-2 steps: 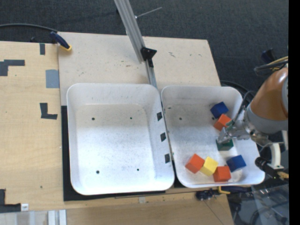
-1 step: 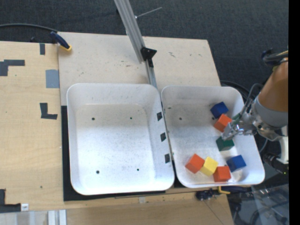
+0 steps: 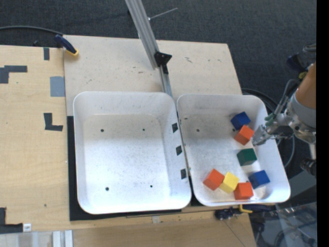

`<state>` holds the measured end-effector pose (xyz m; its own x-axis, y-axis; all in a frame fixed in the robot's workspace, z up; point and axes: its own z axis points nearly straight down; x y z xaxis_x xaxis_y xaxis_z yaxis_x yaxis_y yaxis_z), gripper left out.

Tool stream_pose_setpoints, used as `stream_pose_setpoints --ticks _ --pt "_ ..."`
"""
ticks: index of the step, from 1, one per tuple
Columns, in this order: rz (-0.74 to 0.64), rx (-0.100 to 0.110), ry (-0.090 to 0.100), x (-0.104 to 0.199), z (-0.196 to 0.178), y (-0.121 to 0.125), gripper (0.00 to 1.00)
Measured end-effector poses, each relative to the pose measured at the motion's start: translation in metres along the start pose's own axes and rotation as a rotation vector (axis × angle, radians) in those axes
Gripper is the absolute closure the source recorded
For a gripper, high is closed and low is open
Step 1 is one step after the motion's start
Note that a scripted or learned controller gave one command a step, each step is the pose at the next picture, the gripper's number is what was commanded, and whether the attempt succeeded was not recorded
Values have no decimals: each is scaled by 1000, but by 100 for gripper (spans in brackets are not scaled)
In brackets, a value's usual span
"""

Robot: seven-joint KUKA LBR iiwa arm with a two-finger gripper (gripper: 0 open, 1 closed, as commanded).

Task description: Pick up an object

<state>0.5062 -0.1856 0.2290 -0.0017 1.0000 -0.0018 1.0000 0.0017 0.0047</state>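
Bench surroundings as I see them from the console.
I see a slanted aluminium rail [image 3: 143, 24] running from 12 o'clock toward centre, a black clamp [image 3: 162, 59] on it, a yellow-and-blue clip [image 3: 67, 45] at 10 o'clock, and grey tape patches [image 3: 57, 86] at 9 o'clock.

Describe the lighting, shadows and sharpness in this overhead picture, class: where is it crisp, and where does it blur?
Camera view: even, soft light; the blocks, such as the yellow block, cast only faint shadows. The bins' rims, like the left bin, look bright but keep their detail. The gripper and arm at the right edge are soft and slightly blurred.
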Motion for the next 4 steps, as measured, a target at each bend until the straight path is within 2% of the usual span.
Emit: stream_pose_setpoints --ticks 1,2,4 --pt "0 0 0 0 -53 2 100" --pt "-4 7 3 53 -36 2 100" --pt "-6 6 4 155 -43 0 100"
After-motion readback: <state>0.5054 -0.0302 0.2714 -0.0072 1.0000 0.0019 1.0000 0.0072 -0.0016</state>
